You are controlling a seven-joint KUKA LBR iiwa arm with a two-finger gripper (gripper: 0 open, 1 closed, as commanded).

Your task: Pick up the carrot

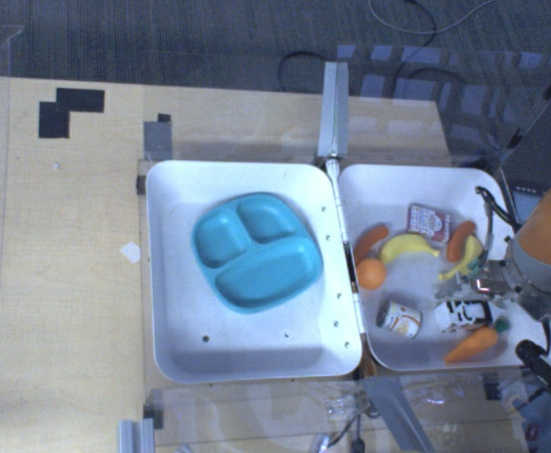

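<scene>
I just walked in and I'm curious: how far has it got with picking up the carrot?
Nothing looks done yet. The carrot lies on the floor of the right bin, near its front right corner. In hand: the gripper sits low in that bin, just behind the carrot. Left: getting the fingers around the carrot and lifting it.

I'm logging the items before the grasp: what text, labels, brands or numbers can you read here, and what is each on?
No text reads legibly.
Red-and-white packet in the right bin: printed label, too blurred to read.
Small can lying on its side: label too small to read.
Black-and-white item beside the carrot: markings blurred.
Blue divided plate: no marking.
</scene>
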